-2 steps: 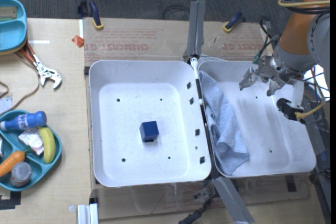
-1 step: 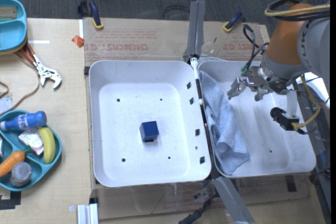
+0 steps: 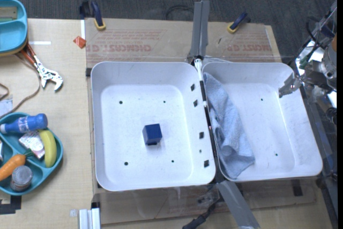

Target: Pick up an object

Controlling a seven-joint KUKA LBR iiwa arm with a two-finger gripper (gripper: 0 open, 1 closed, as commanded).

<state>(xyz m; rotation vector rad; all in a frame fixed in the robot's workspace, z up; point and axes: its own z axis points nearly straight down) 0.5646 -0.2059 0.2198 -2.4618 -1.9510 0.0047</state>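
**A:** What's the layout from where you're standing?

**B:** The wooden bench [image 3: 53,51] takes up most of it, with two white bins side by side on it. The gripper [image 3: 301,76] is at the right bin's [image 3: 268,126] outer rim, up by the far corner, on the side the arm comes in from. The left bin [image 3: 92,94] is the one farther from it.

**A:** Is the gripper holding anything?

**B:** I see nothing in it. Whether it's released or clenched, I can't tell; it's half cut off and cluttered there.

**A:** What's in the bins?

**B:** A crumpled grey cloth [image 3: 228,126] lies in the right bin, against the wall opposite the gripper, running along the divide between the bins. The floor between the cloth and the gripper is bare. Beyond the cloth, in the left bin, a small blue cube [image 3: 153,134] sits alone near the middle, well apart from the gripper.

**A:** And outside the bins?

**B:** All on the far side of the bench from the gripper. A blue tray [image 3: 58,155] holds a banana [image 3: 49,147], a bottle [image 3: 24,124], a carrot [image 3: 12,166] and a small can [image 3: 20,177]. Behind that tray there's a teal container [image 3: 13,24], with a wrench [image 3: 48,78] lying between the two. Two clamps pinch the bench's back edge, one [image 3: 236,23] near the gripper and one [image 3: 96,16] farther off
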